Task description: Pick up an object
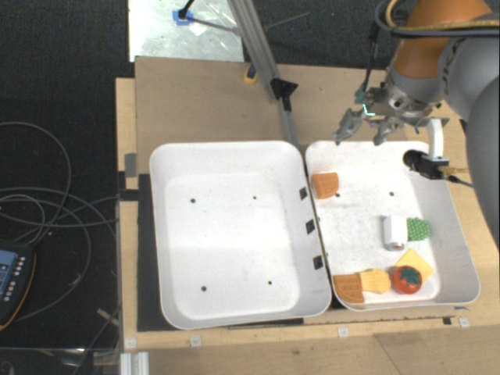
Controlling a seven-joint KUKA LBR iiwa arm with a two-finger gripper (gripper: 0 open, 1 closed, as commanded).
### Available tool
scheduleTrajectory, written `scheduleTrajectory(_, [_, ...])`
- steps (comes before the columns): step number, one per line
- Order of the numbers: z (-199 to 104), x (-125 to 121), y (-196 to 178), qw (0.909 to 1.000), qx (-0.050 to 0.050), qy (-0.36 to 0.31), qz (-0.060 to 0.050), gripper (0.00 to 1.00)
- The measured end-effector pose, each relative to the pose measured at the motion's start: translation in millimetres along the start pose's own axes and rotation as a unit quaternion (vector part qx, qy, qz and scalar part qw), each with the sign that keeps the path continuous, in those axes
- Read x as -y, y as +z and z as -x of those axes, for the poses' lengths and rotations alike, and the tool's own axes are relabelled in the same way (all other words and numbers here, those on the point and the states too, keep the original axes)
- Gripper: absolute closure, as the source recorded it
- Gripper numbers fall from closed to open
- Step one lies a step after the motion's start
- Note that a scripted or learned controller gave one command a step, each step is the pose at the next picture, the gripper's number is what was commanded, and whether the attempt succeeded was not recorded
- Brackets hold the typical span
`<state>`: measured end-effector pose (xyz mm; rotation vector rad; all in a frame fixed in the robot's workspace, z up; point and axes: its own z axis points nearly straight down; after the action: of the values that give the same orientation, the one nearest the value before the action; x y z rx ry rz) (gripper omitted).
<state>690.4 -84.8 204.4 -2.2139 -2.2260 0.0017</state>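
You see the gripper (361,135) hanging over the far rim of the right bin (461,233), fingers spread apart with nothing between them. In that bin, an orange block (325,184) lies near the left wall. A white piece (394,231) sits just beside a green one (419,229). At the near edge lie a waffle-like piece (349,287), a yellow piece (376,280), and a red ball (406,280). The left bin (168,233) sits alongside, touching the right one.

arm (461,45) cut off by right edge; grey device (12,276) cropped at left edge.
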Motion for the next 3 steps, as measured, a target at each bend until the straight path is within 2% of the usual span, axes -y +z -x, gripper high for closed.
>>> scheduleTrajectory(1, [0.2, -0.7, -2.4, 1.0000, 0.001, -0.001, 0.002, 0.00])
scheduleTrajectory(3, [4.9, 2.0, 81.8, 1.0000, 0.001, 0.001, 0.000, 0.00])
